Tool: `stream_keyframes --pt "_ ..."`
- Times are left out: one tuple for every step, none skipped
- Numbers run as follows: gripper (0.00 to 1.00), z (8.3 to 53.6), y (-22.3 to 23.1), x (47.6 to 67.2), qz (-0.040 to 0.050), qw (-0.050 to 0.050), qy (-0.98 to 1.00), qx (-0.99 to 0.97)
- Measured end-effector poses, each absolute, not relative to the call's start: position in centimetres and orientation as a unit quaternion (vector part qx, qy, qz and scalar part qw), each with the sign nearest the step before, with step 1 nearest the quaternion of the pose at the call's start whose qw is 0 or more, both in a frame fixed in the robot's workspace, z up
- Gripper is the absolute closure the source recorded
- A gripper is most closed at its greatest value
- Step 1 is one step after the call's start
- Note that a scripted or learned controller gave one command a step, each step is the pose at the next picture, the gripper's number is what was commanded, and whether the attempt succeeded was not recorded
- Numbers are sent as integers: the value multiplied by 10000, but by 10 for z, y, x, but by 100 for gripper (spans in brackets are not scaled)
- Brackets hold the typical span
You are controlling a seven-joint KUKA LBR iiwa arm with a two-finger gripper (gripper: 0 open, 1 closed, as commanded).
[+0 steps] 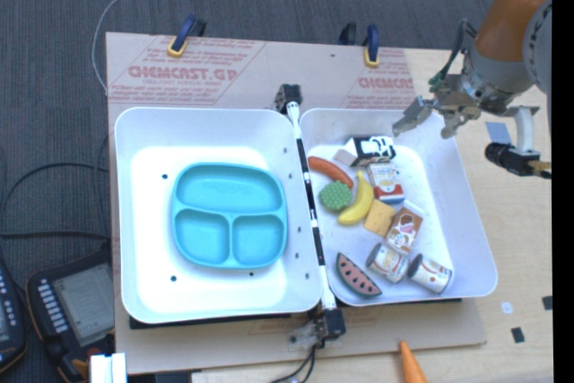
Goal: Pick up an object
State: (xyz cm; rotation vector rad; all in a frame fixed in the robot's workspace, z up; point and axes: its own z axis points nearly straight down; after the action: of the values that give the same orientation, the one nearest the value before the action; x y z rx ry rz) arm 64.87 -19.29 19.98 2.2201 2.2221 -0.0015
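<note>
A yellow toy banana lies mid right white bin, green toy touching it, orange cheese wedge just beside. The end effector hangs spread wide, empty, above that bin's far rim.

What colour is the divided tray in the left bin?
Light blue tray, seen clearly in the camera view.

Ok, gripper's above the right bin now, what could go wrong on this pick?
The gripper hangs over the right bin's far rim; coming straight down could clip it. The banana, green toy and sausage lie touching, so a grasp there may catch two or push them apart.
</note>
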Motion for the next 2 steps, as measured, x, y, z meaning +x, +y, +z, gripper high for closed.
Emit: stream_keyframes --pt "0 106 -164 630 -12 -11 7075 7067" --pt "0 88 -113 589 12 37 7071 7071"
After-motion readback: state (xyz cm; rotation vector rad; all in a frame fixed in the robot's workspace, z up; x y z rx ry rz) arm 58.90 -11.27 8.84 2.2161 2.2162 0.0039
